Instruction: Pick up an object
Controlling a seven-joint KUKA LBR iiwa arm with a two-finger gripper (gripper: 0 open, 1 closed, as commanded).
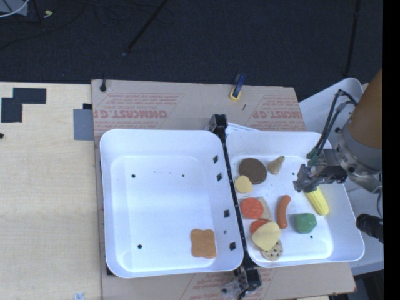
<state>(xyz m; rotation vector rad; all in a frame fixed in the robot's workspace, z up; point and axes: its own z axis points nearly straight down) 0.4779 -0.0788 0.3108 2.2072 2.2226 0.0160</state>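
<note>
- The gripper hung low over the right bin, just left of a yellow corn cob.
- Whether it was open or closed could not be told.
- An orange waffle lay in the left bin.

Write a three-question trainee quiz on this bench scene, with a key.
1. True or false: the orange waffle-like piece lies in the left bin.
2. Which item lies right by the gripper? A) the corn cob B) the green piece C) the brown disc
3. Fill in: the red sausage lies in the ___ bin.

Key
1. True; it sits near that bin's lower right corner.
2. A; the cob lies just below the gripper in the right bin.
3. Right.
</note>
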